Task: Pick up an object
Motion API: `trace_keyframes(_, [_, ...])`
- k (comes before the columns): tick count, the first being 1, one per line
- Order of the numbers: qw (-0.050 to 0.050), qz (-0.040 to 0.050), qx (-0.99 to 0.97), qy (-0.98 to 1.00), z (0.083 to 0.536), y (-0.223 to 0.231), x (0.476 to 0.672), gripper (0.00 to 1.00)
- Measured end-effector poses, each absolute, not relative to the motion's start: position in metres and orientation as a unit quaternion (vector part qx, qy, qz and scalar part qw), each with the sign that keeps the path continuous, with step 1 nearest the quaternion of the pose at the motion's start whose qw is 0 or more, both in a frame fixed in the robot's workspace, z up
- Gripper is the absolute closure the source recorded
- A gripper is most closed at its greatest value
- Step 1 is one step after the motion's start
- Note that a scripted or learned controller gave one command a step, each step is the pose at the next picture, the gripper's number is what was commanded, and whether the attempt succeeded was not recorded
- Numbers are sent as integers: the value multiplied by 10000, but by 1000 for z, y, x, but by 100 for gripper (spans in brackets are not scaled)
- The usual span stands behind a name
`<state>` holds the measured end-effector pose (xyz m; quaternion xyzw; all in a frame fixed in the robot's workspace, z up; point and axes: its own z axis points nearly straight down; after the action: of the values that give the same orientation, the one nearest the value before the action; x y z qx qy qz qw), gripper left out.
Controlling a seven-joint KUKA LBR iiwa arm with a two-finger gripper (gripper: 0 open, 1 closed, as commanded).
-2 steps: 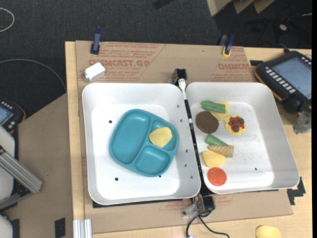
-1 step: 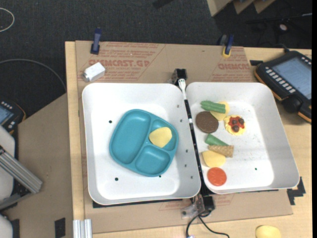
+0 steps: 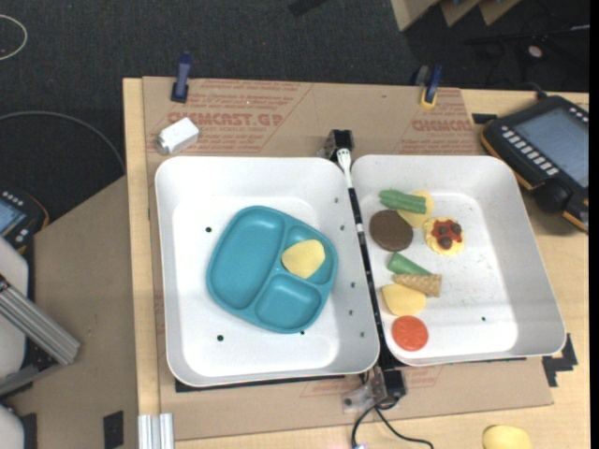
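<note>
"What writing could you read on the bench?"

"Red print on the brown board point(image 3: 281, 101) behind the bins. Above the left bin point(image 3: 178, 251) it read 'CHEMCAST. G P'. The same print ran above the right bin point(image 3: 524, 251), but it was too faint to spell out; it may have been the same word."

"And the objects to pick?"

"Most lay in the right bin, along its left side. A green piece point(image 3: 402, 199) lay at the top, a brown disc point(image 3: 391, 231) just below it, and a yellow piece with red spots point(image 3: 445, 235) beside the disc. Below those came a green and tan cone point(image 3: 414, 275), a pale yellow lump point(image 3: 403, 298) touching it, and an orange-red disc point(image 3: 409, 333) nearest the front wall."

"The left bin?"

"It held a teal divided plate point(image 3: 245, 267), with one yellow piece point(image 3: 303, 258) in its upper right compartment."

"Was the gripper clenched or released?"

"I could not tell."

"Anything else?"

"Two blue clamps point(image 3: 181, 78) on the board's far edge, and a small white block point(image 3: 178, 136) near the left one."
</note>
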<state>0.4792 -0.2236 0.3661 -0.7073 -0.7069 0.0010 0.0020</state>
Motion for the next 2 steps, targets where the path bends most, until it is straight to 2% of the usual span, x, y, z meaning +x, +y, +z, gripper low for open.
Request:
trace_keyframes(1, [23,7,-7062,-7080,152,-223,532,100])
trace_keyframes(2, [12,4,-7063,-7079,82,-223,553,100])
